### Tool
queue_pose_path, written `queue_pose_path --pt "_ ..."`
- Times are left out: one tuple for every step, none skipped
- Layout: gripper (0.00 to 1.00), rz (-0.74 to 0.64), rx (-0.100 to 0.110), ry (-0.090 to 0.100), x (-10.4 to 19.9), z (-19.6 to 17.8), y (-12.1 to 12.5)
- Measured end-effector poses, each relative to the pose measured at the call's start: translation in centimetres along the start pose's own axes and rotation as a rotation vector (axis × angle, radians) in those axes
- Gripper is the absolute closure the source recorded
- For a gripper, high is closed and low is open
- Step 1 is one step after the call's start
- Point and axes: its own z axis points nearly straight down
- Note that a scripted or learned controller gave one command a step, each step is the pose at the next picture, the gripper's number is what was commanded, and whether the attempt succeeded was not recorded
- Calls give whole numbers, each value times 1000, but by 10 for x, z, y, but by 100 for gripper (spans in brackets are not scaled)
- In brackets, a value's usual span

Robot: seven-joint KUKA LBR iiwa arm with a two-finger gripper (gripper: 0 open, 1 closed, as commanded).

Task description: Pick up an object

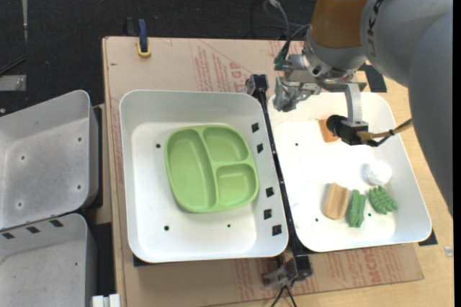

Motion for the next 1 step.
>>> queue_pose_path --pt "100 1 0 -1 59 3 -4"
